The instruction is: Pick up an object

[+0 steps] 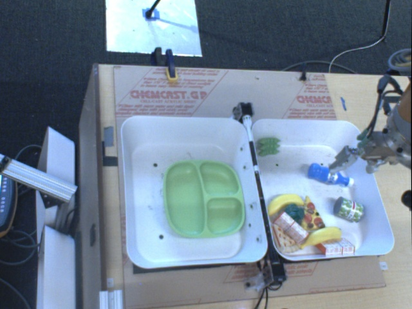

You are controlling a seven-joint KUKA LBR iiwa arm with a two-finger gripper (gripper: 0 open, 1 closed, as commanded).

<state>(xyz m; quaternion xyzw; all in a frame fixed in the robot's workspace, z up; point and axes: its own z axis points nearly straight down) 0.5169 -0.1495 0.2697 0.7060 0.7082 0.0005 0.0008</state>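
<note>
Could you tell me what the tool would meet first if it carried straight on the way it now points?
Most likely the blue bottle: the tool points leftward at it, in the right bin. Its height above the bottle is unclear.

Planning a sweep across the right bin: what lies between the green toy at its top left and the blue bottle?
In the camera view, the stretch between the green toy and the blue bottle is bare white floor of the right bin.

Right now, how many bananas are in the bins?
2, both in the right bin near its front: one banana by the divider, another banana nearer the front wall. The pile could hide more.
</note>
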